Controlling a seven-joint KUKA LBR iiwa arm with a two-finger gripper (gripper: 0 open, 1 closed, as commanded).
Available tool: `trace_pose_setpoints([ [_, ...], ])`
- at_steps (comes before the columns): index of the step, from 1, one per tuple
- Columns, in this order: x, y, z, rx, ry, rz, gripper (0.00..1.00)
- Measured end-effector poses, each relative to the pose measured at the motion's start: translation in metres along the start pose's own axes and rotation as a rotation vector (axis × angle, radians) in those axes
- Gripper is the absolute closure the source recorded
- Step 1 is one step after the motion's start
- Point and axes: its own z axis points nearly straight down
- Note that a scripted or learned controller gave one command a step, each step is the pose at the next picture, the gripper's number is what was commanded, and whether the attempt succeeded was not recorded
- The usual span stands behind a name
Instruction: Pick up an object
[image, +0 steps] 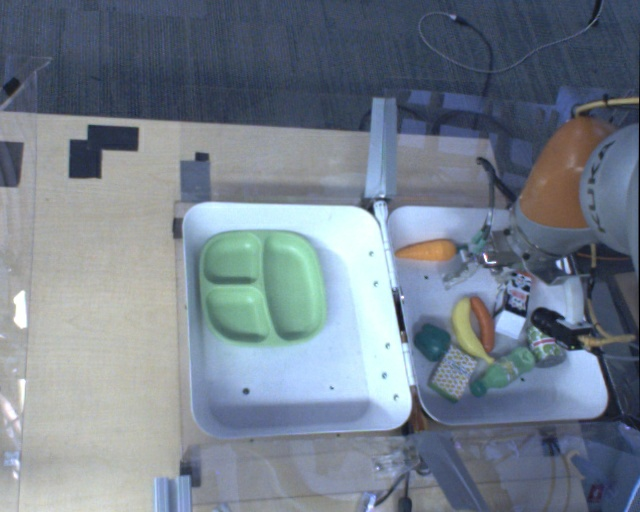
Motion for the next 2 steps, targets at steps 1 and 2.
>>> trace_pose_setpoints([
  [1, 0.0, -0.041, 0.004, -0.038, -0.019, -0.213, 0.0],
  [2, 0.0, -0.039, -0.007, -0.04, -0.018, -0.214, 1.0],
])
